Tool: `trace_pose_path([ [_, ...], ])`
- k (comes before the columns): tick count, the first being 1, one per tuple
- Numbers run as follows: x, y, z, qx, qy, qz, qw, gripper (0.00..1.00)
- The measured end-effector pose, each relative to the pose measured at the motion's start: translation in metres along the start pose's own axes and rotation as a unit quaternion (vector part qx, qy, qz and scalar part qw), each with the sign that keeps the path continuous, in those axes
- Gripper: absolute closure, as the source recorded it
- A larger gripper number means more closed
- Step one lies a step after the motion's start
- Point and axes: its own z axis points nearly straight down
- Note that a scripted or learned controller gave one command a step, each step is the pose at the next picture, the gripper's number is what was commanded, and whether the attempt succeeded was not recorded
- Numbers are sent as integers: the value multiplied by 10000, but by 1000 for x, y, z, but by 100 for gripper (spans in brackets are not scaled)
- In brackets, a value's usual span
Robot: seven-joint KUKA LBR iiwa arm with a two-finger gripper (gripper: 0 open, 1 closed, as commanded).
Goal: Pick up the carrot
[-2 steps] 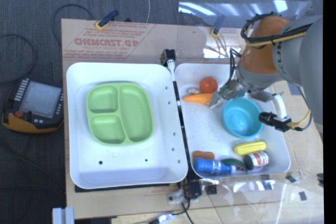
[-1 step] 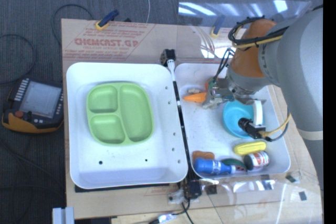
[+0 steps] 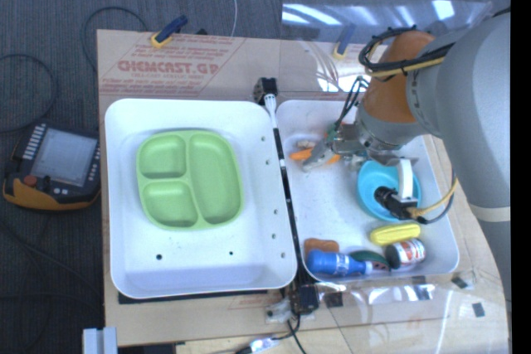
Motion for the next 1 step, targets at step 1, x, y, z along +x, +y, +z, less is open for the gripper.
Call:
trace_pose_path([
  [1, -1, 1, -11, -21, -16, -2, 10000, 100],
])
